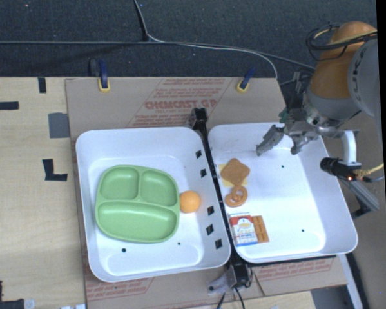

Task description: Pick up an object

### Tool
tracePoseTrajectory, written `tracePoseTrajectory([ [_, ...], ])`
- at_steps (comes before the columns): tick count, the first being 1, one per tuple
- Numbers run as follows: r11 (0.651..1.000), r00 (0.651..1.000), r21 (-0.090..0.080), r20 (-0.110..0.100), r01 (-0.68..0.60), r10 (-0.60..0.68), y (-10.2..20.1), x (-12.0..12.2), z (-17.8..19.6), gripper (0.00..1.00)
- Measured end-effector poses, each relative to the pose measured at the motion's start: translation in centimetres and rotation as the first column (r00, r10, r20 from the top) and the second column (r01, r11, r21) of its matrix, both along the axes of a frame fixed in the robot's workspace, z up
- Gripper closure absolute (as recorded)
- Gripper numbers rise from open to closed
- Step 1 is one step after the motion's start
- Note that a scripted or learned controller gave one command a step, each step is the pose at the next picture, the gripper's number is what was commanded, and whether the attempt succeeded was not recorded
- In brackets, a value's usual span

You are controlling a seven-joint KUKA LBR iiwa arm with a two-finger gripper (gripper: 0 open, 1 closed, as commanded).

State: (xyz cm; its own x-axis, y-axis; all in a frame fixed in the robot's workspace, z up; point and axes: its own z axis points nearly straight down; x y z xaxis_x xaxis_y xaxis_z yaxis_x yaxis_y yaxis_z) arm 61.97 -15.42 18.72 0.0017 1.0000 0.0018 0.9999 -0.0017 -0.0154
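A tan cookie-like piece [234, 171] is lying at the left side of the right bin [311, 196], touching a small ringed pretzel shape [236, 196] just below it, with a red-and-white packet [248, 230] sitting nearer the front wall. The gripper [283, 144] is hovering up and to the right of all three, near the bin's back edge, fingers spread apart and gripping nothing. Over in the left bin [102, 149], an orange ball [190, 202] is resting against a green divided plate [137, 204].

Two bins [91, 188], five objects [234, 172]
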Motion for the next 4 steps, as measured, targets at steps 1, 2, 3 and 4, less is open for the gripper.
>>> tracePoseTrajectory([
  [1,1.000,1.000,-0.002,0.014,-0.003,0.003,0.0,0.3,0.8,0.00],
  [2,1.000,1.000,-0.002,0.014,-0.004,0.004,0.5,1.0,-4.9,0.00],
  [3,1.000,1.000,-0.003,0.014,-0.003,0.003,0.6,1.0,-10.1,0.00],
  [4,1.000,1.000,-0.002,0.017,-0.006,0.006,0.7,1.1,-8.8,1.00],
])
